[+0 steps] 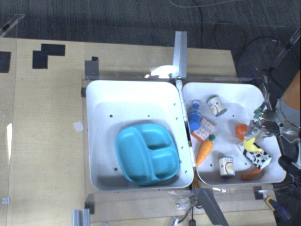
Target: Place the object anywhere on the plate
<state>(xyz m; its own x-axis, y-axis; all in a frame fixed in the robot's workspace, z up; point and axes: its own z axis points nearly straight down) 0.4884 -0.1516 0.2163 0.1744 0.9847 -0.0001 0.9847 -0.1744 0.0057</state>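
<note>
Arm (289,108): grey body with an orange band above the wrist, ending in a small metal hand (258,128) of dark and silver parts with thin fingers.

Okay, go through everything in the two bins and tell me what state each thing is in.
Blue plate: flat in the left bin, nothing on it.
Carrot: lying in the right bin.
Blue bottle: lying down.
Two small cans: one upright, the other tipped.
Gripper: low over the toys at the right bin's right side.
</note>
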